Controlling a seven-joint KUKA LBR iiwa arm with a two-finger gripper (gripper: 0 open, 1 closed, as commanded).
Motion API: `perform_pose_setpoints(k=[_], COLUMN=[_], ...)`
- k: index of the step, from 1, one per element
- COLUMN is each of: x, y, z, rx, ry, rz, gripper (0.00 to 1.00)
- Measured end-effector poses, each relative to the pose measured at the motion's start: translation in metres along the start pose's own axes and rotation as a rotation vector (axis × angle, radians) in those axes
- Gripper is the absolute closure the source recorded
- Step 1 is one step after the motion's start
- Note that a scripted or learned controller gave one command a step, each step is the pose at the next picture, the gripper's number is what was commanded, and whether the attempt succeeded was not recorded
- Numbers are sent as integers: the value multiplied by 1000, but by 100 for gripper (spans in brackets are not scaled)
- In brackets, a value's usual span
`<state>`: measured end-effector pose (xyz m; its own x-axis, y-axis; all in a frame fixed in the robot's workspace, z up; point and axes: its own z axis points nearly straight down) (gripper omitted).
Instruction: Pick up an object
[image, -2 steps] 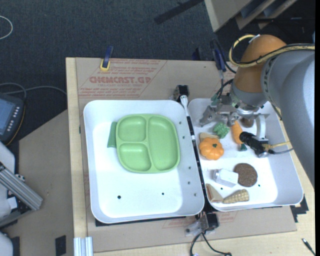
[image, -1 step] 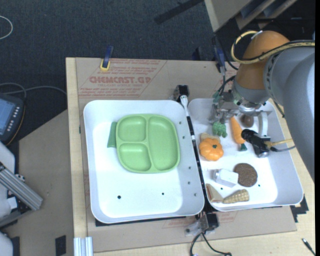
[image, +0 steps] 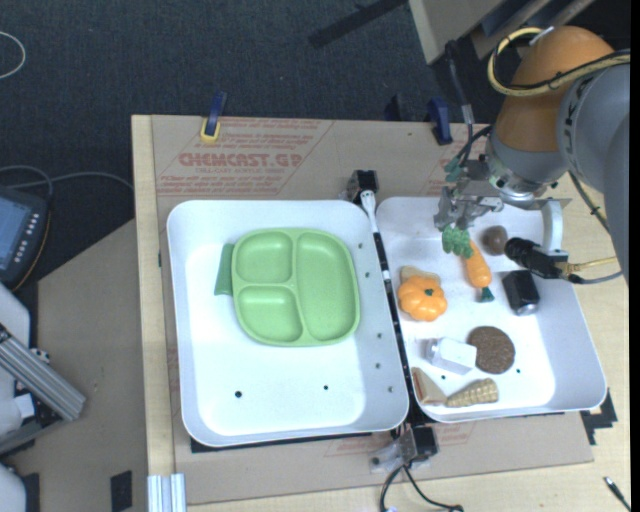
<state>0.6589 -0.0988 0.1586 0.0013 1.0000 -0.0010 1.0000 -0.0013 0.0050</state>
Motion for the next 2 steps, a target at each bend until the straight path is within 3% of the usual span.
perform_pose_setpoints(k=[1,2], x=[2,2], y=[-7,-6], z=[-59,-67], rx=[-3,1], ry=[0,0], rz=[-2,-2], gripper=[100,100])
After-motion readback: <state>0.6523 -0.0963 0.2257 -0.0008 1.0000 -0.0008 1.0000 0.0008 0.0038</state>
